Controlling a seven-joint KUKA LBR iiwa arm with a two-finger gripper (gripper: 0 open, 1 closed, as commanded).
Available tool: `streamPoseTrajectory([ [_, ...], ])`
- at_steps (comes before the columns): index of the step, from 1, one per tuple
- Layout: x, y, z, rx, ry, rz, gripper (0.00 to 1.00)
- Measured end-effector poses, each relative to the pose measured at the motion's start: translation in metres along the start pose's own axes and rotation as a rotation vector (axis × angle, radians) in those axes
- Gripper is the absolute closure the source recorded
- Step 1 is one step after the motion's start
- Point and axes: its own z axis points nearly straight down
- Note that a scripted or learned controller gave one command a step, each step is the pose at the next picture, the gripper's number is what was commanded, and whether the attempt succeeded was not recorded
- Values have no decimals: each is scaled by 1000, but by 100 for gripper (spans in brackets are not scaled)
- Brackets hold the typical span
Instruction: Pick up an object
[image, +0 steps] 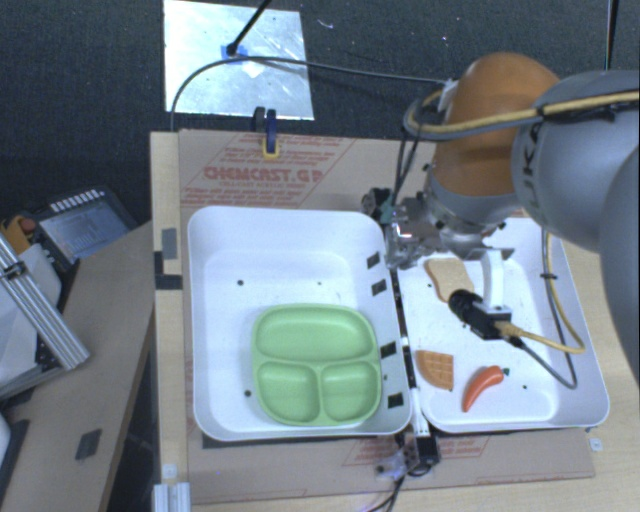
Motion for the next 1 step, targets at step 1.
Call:
streamPoseTrajectory([
  [1,50,-7,9,1,0,0,100],
])
